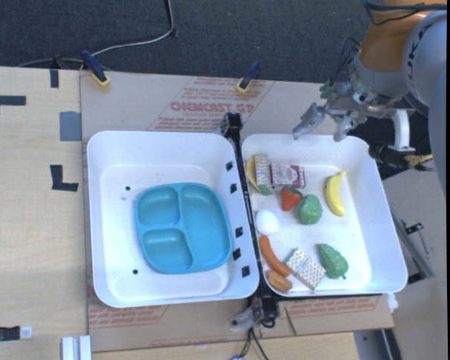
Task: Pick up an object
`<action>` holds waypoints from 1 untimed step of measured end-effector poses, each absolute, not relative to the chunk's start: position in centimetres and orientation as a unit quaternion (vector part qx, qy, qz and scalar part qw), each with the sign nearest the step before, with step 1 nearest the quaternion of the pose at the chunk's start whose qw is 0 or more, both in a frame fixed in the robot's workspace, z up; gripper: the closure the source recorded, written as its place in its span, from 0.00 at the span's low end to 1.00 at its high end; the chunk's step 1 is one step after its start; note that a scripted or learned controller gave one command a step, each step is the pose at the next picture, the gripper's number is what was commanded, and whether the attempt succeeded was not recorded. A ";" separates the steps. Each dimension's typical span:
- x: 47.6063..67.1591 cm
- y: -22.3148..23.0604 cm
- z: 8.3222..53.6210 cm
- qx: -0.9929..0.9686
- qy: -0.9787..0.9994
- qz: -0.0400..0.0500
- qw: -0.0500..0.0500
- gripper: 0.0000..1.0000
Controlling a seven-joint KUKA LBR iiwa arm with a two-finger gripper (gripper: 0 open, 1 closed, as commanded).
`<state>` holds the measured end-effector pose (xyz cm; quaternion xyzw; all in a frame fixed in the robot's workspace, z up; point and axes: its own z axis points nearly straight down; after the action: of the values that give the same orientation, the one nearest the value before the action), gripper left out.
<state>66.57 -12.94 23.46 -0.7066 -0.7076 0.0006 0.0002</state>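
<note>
The gripper [322, 124], fingers apart, hangs at the banana's [335, 193] twelve o'clock; likely light, stiff, slippery, best gripped mid-body.

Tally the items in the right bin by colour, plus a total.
Green: 2, and
Yellow: 2, the banana and a piece at
Red/orange: 3
White egg: 1
Printed packets: 3
Total: 11

Tray [184, 227] in left bin [105, 156]; banana [335, 193] in right bin [379, 223]
</note>
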 end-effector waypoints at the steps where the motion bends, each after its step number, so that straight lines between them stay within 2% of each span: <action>1: 63.6 -7.4 18.3 -0.706 -0.708 0.001 0.002 0.00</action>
<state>63.61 -7.45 18.32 -0.7064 -0.7078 0.0008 0.0016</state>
